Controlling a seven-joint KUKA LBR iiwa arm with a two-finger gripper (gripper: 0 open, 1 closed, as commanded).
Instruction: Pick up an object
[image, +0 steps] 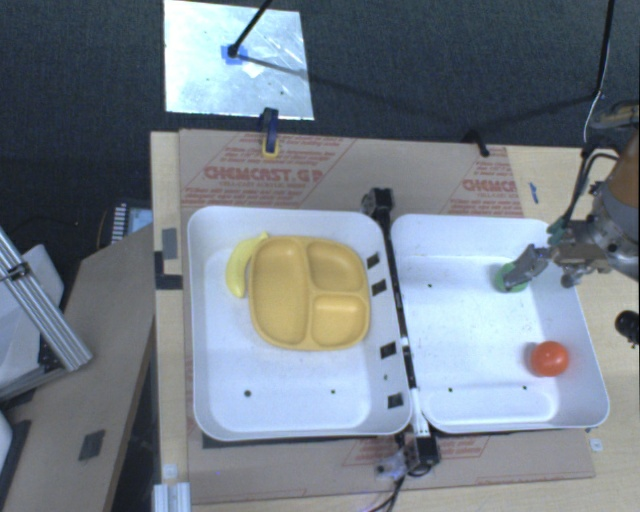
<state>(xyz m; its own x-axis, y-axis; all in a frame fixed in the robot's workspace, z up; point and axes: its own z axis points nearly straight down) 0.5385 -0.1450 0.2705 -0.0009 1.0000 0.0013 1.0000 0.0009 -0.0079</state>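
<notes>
A: What lies nearest in the right bin (480, 415)?

B: An orange ball (548, 358), round and smooth, near the right wall. It rests on the white floor, nearer than the claw and apart from it, a little to the right of its tip.

A: And the claw itself?

B: The gripper (516, 274) comes in from the right, at the far right part of the same bin. Its tip meets a small green object (508, 278). I cannot tell if the claw is wide or narrow, or if it really holds the green thing; this part is blurred and small.

A: What is cut off?

B: The arm (618, 215) is cut by the right edge, so only the grey wrist part is seen.

A: And the left bin (215, 390)?

B: It has a yellow tray (308, 292) with three compartments, plastic and with rounded corners. A yellow banana (238, 264) lies touching its left side, partly hidden under it. Farther, a brown board (300, 170) with red letters lies under both bins.
</notes>
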